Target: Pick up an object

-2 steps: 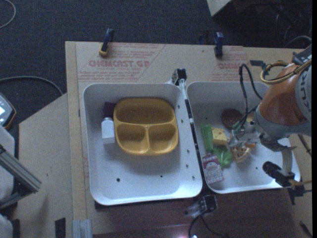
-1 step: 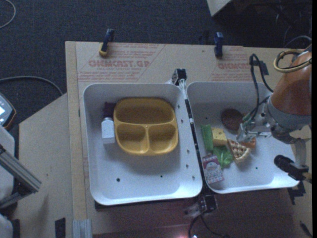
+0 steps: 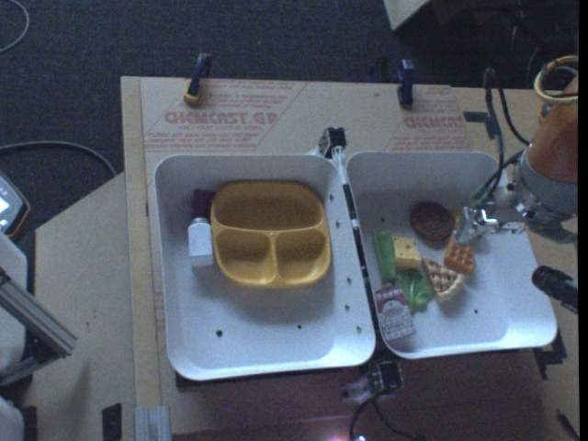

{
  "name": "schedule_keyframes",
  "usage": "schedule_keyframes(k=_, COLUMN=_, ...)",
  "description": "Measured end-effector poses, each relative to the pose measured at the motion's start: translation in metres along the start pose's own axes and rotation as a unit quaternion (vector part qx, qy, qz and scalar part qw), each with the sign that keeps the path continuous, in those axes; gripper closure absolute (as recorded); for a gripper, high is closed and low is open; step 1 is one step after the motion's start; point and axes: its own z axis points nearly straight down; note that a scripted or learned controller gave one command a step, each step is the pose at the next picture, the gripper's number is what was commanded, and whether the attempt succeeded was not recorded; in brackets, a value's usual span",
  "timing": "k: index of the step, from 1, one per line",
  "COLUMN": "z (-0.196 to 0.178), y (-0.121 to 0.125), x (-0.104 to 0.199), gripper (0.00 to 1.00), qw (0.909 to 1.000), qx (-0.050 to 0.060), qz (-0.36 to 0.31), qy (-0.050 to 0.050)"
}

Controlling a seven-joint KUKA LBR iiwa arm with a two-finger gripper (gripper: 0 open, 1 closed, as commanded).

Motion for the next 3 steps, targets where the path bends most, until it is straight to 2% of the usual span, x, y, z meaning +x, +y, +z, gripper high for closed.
schedule_keyframes(k=1, z=-0.015, y=0.001, x=0.000, gripper=1.00, qw=1.0000, qx=0.001, qz=0.000, qy=0.000)
schedule_keyframes(k=2, z=-0.022, y=0.041, x=0.029, gripper=1.00, qw=1.0000, qx=0.001, qz=-0.002, qy=0.001)
schedule_keyframes(k=3, z=-0.009, y=0.094, x=0.053, gripper=1.00, qw=1.0000, qx=0.001, qz=-0.002, qy=0.001)
